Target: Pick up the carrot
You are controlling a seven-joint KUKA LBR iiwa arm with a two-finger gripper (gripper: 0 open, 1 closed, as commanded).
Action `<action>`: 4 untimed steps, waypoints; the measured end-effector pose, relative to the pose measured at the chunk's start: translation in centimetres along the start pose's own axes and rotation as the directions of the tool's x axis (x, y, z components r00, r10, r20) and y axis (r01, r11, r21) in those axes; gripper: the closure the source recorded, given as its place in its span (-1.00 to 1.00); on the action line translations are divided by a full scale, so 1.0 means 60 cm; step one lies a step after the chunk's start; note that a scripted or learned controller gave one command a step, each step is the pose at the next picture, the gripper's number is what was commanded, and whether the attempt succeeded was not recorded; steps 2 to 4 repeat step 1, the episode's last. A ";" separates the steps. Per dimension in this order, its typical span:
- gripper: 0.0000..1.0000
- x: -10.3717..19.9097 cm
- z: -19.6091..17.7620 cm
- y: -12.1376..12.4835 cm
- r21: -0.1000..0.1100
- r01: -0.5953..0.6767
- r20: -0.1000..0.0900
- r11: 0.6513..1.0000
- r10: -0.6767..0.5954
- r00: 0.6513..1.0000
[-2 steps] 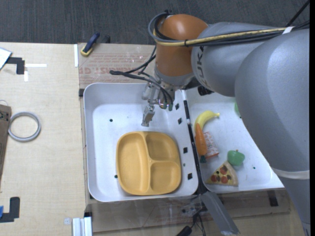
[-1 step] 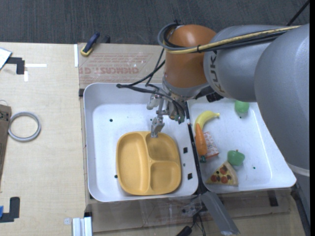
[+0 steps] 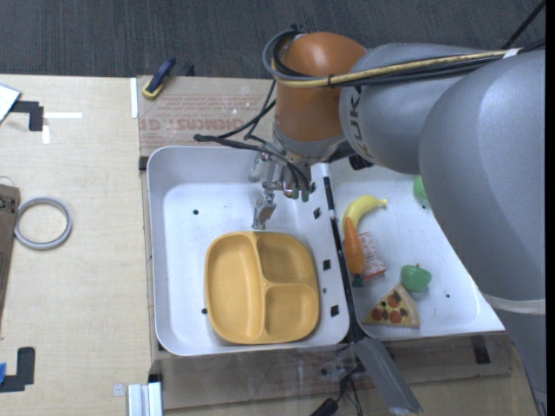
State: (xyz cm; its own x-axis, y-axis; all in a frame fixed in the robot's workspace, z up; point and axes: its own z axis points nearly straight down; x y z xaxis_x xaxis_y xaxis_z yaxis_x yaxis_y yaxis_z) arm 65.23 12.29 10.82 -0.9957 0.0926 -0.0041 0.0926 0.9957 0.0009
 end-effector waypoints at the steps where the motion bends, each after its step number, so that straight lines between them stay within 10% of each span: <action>1: -1.00 0.008 0.015 0.072 0.002 0.251 0.016 0.968 -0.251 0.968; 4: -1.00 0.008 0.015 0.072 0.002 0.251 0.016 0.968 -0.251 0.968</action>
